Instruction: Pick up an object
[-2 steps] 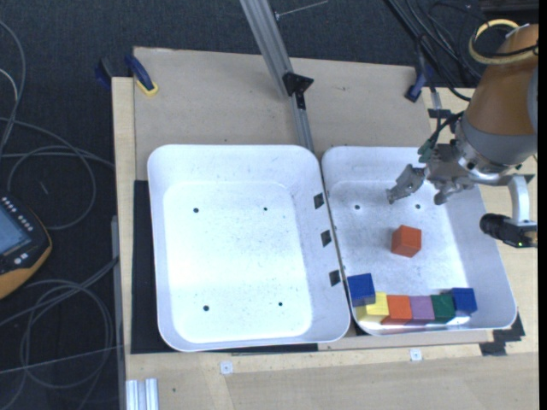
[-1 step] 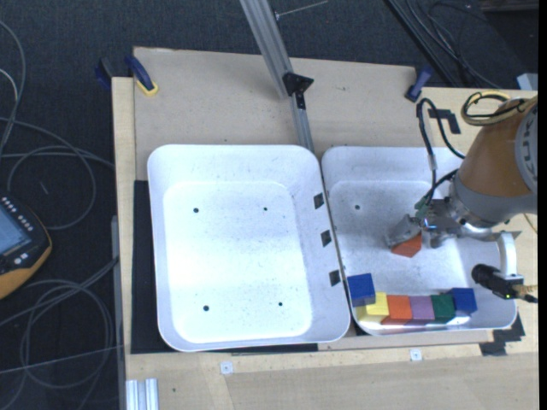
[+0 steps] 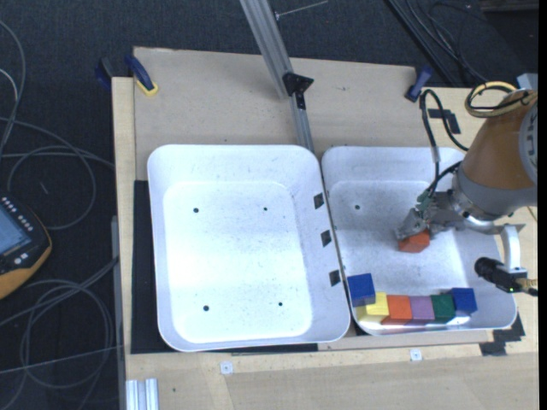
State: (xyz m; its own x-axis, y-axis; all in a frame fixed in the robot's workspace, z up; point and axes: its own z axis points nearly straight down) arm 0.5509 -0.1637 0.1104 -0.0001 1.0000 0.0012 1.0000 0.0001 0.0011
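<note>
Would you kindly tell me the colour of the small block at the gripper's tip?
Orange-red small block, in the camera view.

A wooden bench (image 3: pixel 214 101) bears two white bins (image 3: pixel 158 229), seemingly touching.

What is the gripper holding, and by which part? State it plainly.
It cannot be told. The gripper sits right at the orange block in the right bin, but a grip between its fingers is not visible.

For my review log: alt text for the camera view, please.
The arm's tool is down in the right bin at an orange block. A row of coloured blocks lines that bin's near edge; the left bin sits alongside.
</note>
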